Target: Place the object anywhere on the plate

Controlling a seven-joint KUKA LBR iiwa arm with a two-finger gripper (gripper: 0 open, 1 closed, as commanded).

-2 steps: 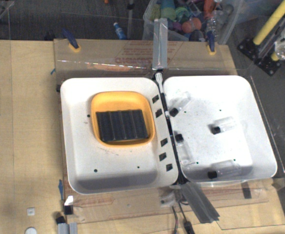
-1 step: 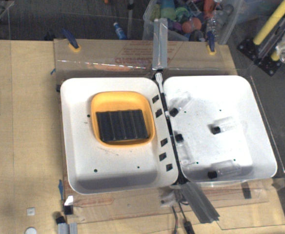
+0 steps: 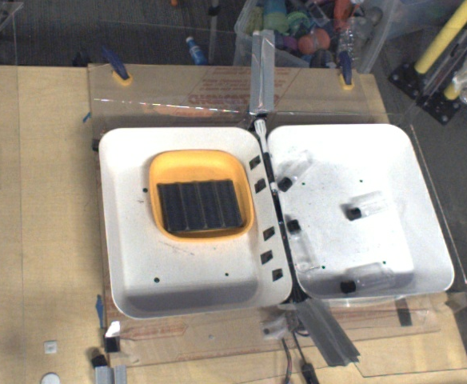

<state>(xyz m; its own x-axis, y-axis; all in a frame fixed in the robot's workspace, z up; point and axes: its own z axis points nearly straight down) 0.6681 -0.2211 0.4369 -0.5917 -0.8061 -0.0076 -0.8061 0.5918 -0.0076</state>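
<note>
Since the dark ribbed rectangular block [image 3: 199, 206] lies flat, centred on the orange plastic plate [image 3: 197, 159], placement looks done; gripper state: cannot tell.

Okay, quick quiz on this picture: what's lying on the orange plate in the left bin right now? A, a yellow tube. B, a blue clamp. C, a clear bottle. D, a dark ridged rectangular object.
D: a dark ridged rectangular object lies flat within the rim of the orange plate, which sits in the left bin.
</note>
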